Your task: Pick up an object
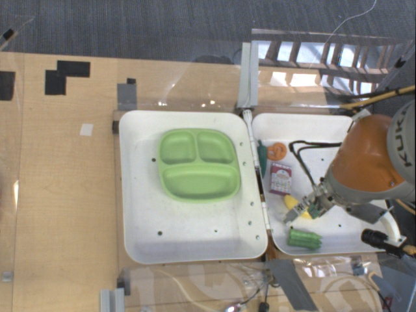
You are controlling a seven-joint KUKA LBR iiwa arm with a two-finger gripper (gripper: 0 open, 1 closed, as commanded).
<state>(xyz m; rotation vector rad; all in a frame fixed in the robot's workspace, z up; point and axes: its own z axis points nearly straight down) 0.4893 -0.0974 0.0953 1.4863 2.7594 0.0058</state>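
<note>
Right bin (338,123) on the wooden tabletop (58,194)

Nearest: green cylinder (304,239). Above it, the claw (304,211) sits at a yellow object (294,205); finger state cannot be told. Farther: purple packet (280,178), label unreadable, then grey carpet (162,12).

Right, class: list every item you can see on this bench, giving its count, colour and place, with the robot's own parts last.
Bins: two, white, side by side on the bench.
Divided plate: one, light green, in the left bin.
Small box: one, purple and white, right bin, near its left wall.
Round piece: one, orange, above the box.
Cylinder: one, green, right bin's front.
Yellow piece: one, beside the pincer.
Arm: one, grey with orange band, over the right bin.
Pincer: one, low in the right bin.
</note>
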